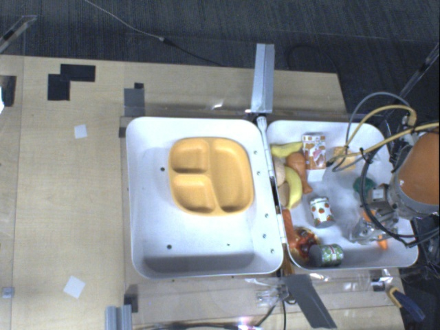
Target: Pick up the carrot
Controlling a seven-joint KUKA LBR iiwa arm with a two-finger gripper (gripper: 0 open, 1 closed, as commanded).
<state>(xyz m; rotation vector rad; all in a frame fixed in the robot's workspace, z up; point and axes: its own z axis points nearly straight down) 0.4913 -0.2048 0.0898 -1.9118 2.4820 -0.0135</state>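
Two white bins: the left bin and the right bin. One yellow divided tray with three compartments. Two bananas, one lying across and one curved below it. Two small printed cans, one and another. One dark green can.

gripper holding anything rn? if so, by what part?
Cannot be told: the gripper sits low in the right bin, apart from the carrot.
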